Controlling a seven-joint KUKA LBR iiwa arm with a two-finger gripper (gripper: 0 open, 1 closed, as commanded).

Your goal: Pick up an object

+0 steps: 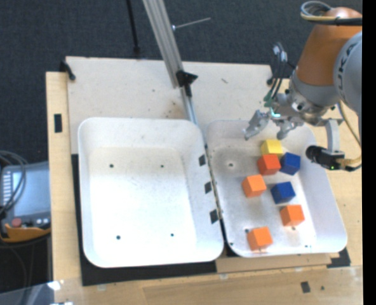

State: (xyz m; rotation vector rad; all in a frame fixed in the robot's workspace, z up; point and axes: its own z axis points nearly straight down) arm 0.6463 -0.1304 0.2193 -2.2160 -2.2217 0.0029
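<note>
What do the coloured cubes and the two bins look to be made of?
The cubes, such as the yellow cube and a blue cube, look like matte painted wood or foam: flat colour, no glare. The left bin and right bin look like thin moulded white plastic with rounded rims and scuff specks.

White bins: two, left bin (143, 189), right bin (229, 189). Cubes: seven, all in right bin, below gripper's fingers (255, 127). Yellow cube (272, 147): one, nearest fingers. Blue cubes: two (290, 163) (282, 192). Orange cubes: four (268, 164) (254, 185) (292, 215) (260, 237).
</note>
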